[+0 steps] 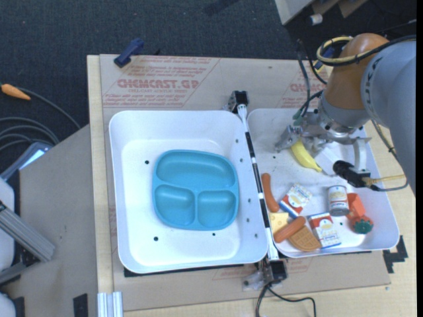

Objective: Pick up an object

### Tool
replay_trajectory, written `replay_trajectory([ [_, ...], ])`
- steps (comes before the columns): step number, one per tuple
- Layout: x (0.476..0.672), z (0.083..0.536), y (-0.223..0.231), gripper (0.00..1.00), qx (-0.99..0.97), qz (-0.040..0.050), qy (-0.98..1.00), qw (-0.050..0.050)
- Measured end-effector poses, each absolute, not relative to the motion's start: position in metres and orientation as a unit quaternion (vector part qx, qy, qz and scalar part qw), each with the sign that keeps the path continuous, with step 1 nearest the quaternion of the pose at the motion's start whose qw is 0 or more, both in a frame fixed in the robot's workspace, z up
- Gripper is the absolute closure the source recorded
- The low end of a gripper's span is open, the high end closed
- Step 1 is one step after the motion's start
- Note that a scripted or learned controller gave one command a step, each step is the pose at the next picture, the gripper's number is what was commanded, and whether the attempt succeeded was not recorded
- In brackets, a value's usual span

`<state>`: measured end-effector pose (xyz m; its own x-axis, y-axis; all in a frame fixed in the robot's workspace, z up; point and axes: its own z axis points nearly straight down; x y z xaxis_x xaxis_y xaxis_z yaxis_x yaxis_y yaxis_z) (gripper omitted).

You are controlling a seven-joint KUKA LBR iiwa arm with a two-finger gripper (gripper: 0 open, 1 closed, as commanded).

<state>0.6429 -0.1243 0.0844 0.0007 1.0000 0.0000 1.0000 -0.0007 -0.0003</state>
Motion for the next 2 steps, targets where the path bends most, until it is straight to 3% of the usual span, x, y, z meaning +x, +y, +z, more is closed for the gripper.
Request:
replay_trajectory([
  [1,0.643,0.095,-0.124,1.0,-0.707,-0.0003,-0.707,-0.001],
  [2,0.599,0.259,-0.06,1.0,-0.707,-0.0006,-0.708,0.0],
])
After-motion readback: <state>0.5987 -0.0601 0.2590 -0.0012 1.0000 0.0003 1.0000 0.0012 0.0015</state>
